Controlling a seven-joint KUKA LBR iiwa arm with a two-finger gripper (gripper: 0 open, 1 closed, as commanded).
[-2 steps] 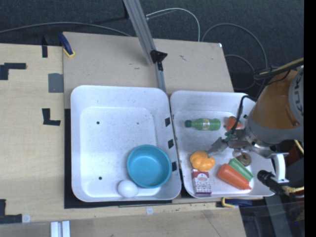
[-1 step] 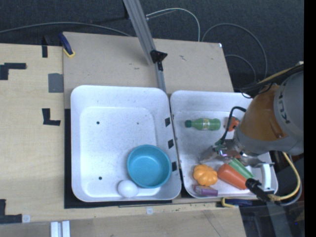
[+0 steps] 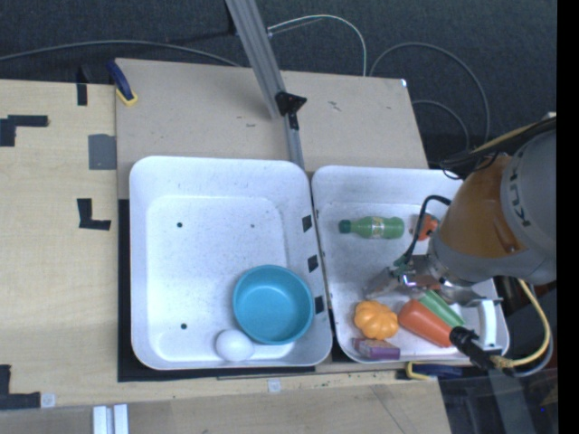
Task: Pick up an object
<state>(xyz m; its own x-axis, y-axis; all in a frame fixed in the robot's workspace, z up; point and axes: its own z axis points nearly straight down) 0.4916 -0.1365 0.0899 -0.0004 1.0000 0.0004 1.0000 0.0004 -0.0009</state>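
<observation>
1. Gripper [image 3: 391,280] hangs low in the right bin [image 3: 362,181], its metal tip near the bin floor; whether it is released or clenched cannot be told.
2. Orange pumpkin-like toy [image 3: 374,319] lies just below the gripper, near the bin's front edge.
3. Carrot toy [image 3: 429,320], orange with a green end, sits just right of it, partly under the arm's wrist.
4. Small purple block [image 3: 375,350] lies against the front wall, below the pumpkin toy.
5. Green bottle [image 3: 373,228] lies on its side farther back in the right bin.
6. Left bin [image 3: 181,188] holds a blue bowl [image 3: 271,304] and, touching it, a white ball [image 3: 233,344].
7. Both bins rest on the counter [image 3: 199,107].
</observation>
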